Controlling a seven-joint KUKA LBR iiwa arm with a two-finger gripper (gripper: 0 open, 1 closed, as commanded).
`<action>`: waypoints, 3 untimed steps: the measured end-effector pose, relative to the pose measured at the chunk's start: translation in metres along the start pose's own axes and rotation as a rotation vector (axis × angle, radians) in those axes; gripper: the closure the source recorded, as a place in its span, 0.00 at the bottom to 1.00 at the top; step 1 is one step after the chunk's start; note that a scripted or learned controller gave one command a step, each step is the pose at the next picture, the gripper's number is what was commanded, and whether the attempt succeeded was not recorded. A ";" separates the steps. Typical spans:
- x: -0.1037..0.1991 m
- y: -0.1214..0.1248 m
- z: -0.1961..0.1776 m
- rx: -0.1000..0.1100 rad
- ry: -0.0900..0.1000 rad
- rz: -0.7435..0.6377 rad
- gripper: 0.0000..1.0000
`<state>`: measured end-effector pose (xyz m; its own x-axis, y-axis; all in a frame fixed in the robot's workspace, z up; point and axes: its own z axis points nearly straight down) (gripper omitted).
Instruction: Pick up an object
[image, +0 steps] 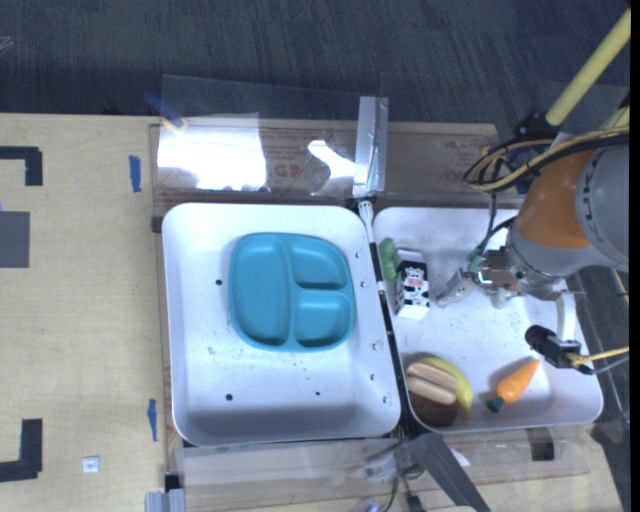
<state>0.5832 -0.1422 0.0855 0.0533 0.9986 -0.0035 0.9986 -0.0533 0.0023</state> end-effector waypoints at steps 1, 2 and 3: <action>0.020 -0.103 -0.002 -0.004 0.003 -0.239 0.00; -0.049 -0.051 -0.078 -0.003 0.001 -0.158 0.00; -0.005 -0.088 -0.032 0.009 0.007 -0.163 0.00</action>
<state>0.4955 -0.1419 0.1177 -0.1091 0.9940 0.0038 0.9940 0.1091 -0.0070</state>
